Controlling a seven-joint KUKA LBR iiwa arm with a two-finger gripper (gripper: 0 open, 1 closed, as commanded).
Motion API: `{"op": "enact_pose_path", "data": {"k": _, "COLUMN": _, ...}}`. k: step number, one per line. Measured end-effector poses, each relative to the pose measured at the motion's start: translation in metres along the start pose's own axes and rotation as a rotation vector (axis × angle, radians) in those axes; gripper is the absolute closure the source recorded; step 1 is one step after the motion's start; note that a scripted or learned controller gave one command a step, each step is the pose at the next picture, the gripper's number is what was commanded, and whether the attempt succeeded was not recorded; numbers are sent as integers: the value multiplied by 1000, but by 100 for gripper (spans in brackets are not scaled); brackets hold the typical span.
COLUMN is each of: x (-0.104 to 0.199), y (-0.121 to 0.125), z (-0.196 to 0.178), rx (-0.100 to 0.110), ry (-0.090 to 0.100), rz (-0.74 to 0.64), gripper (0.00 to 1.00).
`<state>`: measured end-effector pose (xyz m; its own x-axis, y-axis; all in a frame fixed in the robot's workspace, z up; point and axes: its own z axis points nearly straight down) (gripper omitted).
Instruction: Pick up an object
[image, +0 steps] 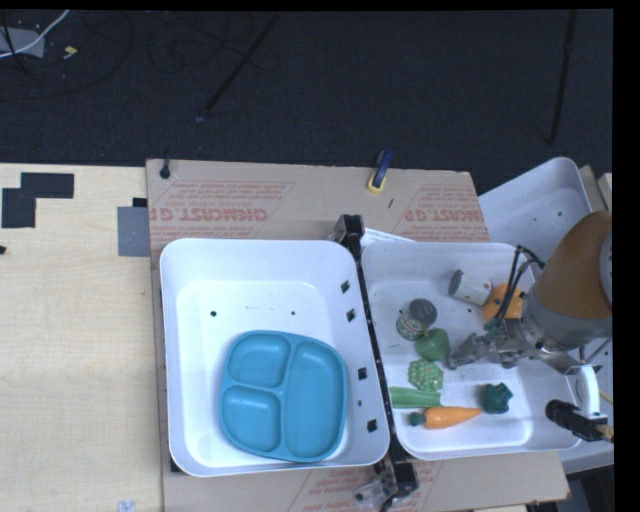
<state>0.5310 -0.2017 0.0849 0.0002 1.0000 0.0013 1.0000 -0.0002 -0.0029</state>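
A smooth round green plastic fruit lies mid-way in the right shallow white bin, just left of the gripper; whether its fingers are apart or together cannot be told. The grey arm reaches in low from the right. Nearby lie a glossy orange carrot, a bumpy green block, and a metal can. A blue divided plate fills the left bin

plate blue; bins white; carrot orange; pepper green; arm band orange

Two white bins, one blue tray, one carrot.
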Motion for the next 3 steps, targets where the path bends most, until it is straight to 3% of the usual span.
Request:
{"op": "enact_pose_path", "data": {"k": 1, "x": -1, "y": 0, "z": -13, "rx": -1, "ry": 0, "rz": 3, "gripper": 100}}
{"op": "enact_pose_path", "data": {"k": 3, "x": -5, "y": -1, "z": -98, "rx": -5, "ry": -2, "rz": 0, "gripper": 100}}
